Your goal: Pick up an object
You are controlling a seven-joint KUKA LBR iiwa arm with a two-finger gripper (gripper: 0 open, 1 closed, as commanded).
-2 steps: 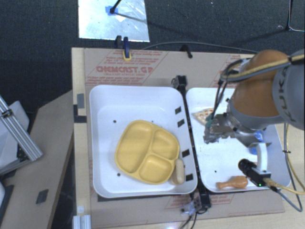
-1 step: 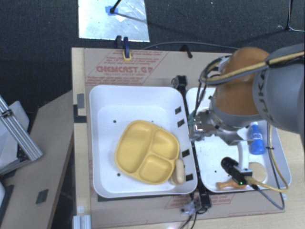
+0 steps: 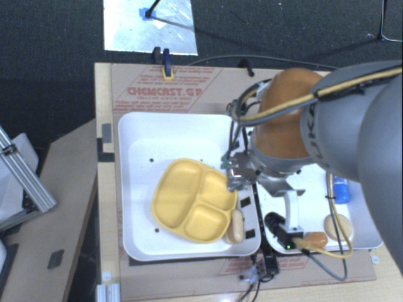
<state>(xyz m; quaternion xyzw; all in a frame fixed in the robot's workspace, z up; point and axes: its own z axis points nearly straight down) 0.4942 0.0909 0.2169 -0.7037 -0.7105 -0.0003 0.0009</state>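
A yellow divided plate (image 3: 191, 200) lies in the left white bin (image 3: 141, 143), toward its right side. A tan bread-like piece (image 3: 236, 226) rests against the plate's lower right rim. My gripper (image 3: 234, 176) hangs over the plate's right edge, near the wall between the two bins. The grey arm and its orange band (image 3: 286, 115) cover much of the right bin (image 3: 365, 234). In the right bin I see a blue object (image 3: 340, 190), a round tan object (image 3: 338, 225) and an orange-brown piece (image 3: 313, 238).
A cardboard sheet (image 3: 164, 87) lies under the bins, with a clamp (image 3: 166, 60) at its far edge. Cables (image 3: 327, 257) loop across the front of the right bin. An aluminium rail (image 3: 25, 175) stands at the left.
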